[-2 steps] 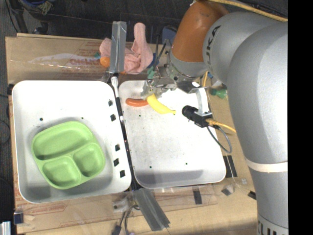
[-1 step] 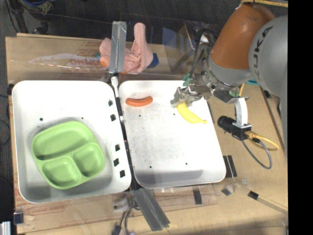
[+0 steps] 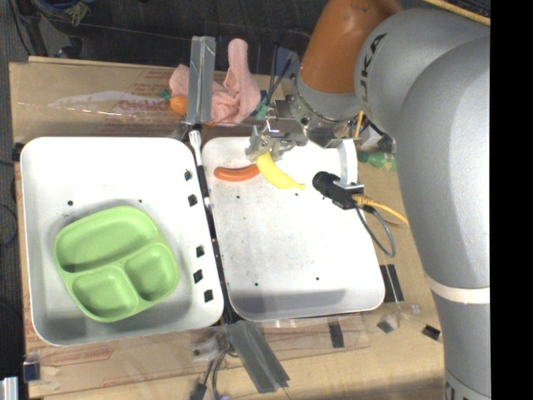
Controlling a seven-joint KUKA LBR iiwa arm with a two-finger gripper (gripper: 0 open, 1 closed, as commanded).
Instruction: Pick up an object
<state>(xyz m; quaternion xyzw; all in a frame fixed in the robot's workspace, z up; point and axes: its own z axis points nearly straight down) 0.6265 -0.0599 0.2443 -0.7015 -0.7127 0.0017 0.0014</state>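
Observation:
A yellow banana (image 3: pixel 281 176) lies slanted at the back of the right bin (image 3: pixel 300 257), its upper end tucked between the fingers of my gripper (image 3: pixel 268 150). The gripper reaches down from the grey arm with the orange band and is shut on that end of the banana. Just left of the banana, an orange sausage-shaped toy (image 3: pixel 236 172) rests on the bin floor, apart from the gripper.
A green divided plate (image 3: pixel 117 261) sits in the left bin (image 3: pixel 50 173). A pink cloth (image 3: pixel 229 90) and a small orange thing (image 3: pixel 177 103) lie behind the bins. A black cable plug (image 3: pixel 335 190) and a yellow cable hang over the right bin's right side.

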